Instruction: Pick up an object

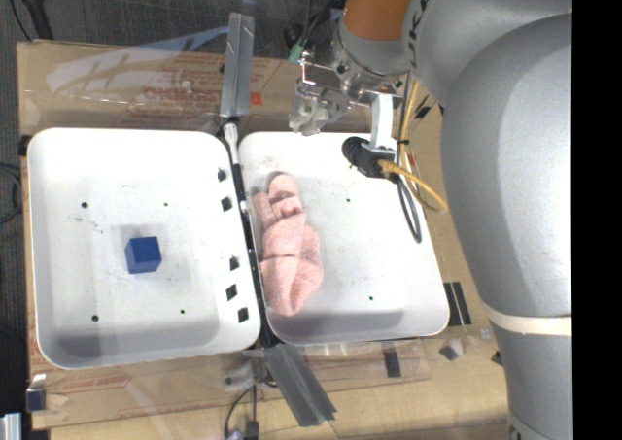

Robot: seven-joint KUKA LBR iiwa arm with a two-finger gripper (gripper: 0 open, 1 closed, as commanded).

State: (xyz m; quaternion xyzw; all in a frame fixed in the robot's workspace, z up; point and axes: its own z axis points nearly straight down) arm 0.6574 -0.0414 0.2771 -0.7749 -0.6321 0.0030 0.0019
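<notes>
The arm [486, 137], grey with an orange band, fills the right side of the view and bends in over the far edge of the right bin [389, 263]. Its gripper [311, 122] hangs just above that bin's far left corner, close to the divider between the two bins; whether the fingers are wide or narrow cannot be told from here, and nothing is seen between them.

The left bin [68, 234] lies to the left of the fingers, beyond the divider. Black and yellow cables [408, 190] drape from the wrist to the right of the fingers, down over the right bin's far side.

A pink cloth [287, 249] lies bunched in the right bin, below the fingers and nearer the camera, apart from them, running along the divider side. The floor of that bin to the cloth's right is bare white.

A small blue cube [143, 254] sits in the left bin, well apart from the fingers, down and to the left, with bare floor on every side of it and no wall touching it.
</notes>
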